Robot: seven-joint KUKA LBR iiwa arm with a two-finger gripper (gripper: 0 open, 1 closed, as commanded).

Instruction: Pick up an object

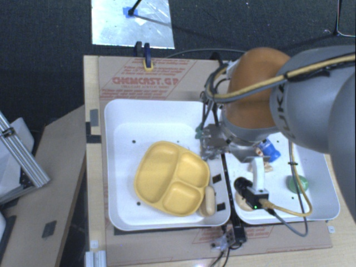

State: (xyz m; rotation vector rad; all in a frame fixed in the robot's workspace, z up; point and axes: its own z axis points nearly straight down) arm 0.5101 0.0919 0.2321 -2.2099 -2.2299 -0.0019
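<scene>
Hand (214, 142) sits low over the wall between the left bin (139, 121) and the right bin (321, 202), just off the upper right rim of the yellow tray (171, 178). My own wrist blocks the camera, so I can't tell if the hand is wide or narrow. Nothing visible in it, so I don't count anything as grasped.

Candidates:
- yellow tray: flat in the left bin, compartments up, skewed to the bin walls. It's closest to the hand. It's wide and shallow, so the rim is probably the only place to pinch.
- tan piece (208, 200): touching the tray's lower right corner, close to the bin wall. Tight spot, little room around it.
- blue item (271, 149): right bin, partly under my arm (317, 104), shape unclear.
- green item (297, 183): right bin, well apart from the rest, looks the easiest to reach.

My guess is the tray rim is the target, given where the hand is parked. Risks: a hit on the divider wall, or the tray tips and slips from a one-edge pinch.
</scene>
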